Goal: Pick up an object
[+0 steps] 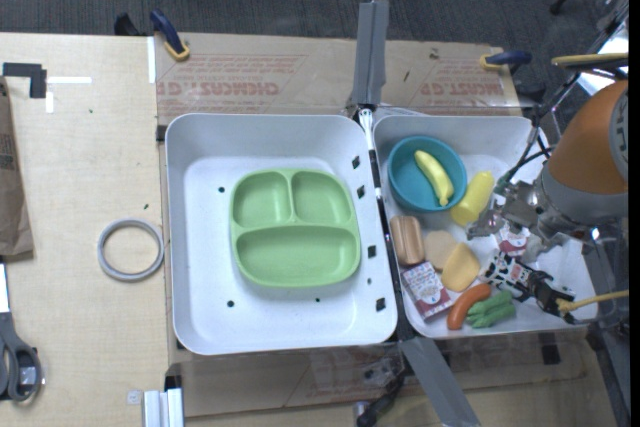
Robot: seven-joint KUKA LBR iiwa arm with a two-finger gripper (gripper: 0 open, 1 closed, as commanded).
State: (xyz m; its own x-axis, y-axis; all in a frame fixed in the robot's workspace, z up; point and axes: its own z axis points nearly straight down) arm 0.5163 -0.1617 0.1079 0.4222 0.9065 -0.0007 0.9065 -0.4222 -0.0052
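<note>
The gripper [510, 240] hangs low right of the blue bowl [425, 175]; whether it is wide or narrow I cannot tell. Approach step, I think; next it must descend on one toy.

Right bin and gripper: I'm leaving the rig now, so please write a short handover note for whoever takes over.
Gripper: low over the right bin, among the toys; grip unclear, nothing visibly held.
Right bin: blue bowl with a banana, yellow piece, bread-like piece, red carton, carrot, green vegetable.
Left bin: green divided plate.
Done: nothing lifted.
Left: grasp one object and raise it.
</note>
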